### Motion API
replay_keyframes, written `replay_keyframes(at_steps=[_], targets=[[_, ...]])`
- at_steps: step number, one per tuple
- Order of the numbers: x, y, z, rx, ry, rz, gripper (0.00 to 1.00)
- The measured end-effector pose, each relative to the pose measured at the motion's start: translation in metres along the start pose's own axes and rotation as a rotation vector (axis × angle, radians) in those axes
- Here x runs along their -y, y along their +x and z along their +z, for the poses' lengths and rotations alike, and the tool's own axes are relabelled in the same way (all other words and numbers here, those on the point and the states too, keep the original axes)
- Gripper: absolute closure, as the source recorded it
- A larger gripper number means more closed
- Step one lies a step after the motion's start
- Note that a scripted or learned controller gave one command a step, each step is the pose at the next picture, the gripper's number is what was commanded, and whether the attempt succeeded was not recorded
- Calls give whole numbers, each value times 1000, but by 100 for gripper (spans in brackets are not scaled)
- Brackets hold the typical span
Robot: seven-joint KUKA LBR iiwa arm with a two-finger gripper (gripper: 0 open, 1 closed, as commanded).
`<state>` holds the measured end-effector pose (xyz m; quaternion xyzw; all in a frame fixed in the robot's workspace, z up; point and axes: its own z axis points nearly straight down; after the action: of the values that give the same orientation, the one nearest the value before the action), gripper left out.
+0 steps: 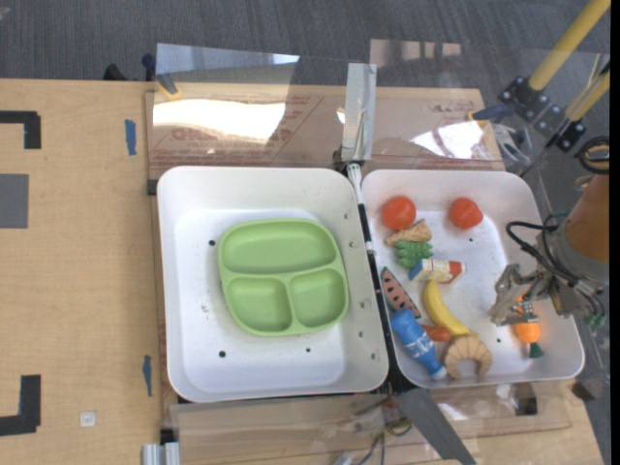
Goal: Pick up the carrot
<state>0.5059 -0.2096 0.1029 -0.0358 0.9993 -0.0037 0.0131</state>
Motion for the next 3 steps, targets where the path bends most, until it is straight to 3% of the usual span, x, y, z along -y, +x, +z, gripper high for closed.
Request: replay_keyframes(at_steps=[1,2,3], targets=[[0,-3,-11,8,2,-1,100],[-1,-3,-10,7,1,-1,0],[6,5,13,-14,-6,-76,0]])
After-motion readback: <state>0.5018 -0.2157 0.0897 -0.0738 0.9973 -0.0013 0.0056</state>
